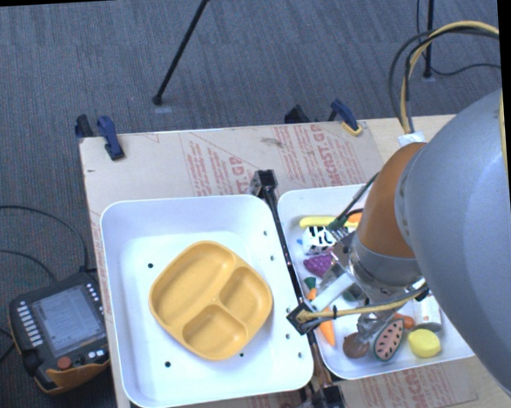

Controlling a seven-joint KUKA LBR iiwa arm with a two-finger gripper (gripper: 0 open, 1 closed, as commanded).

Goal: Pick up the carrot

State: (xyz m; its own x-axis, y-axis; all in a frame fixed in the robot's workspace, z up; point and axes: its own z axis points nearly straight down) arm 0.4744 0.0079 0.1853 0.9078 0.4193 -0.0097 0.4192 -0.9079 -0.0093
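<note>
The carrot (327, 331) is a small orange piece lying near the left wall of the right bin (372, 369), by the divider between the bins. Part of it is covered by the arm's hardware. My gripper (352, 312) hangs low over the middle of this bin, just right of the carrot, under the orange-banded wrist (384, 233). The big grey arm covers much of the bin's right side.
The right bin also holds a watermelon slice (387, 339), a yellow lemon (425, 344), purple grapes (318, 262), a yellow banana-like piece (320, 222) and a brown item (355, 349). A yellow divided plate (212, 299) lies in the left bin (128, 251).
</note>
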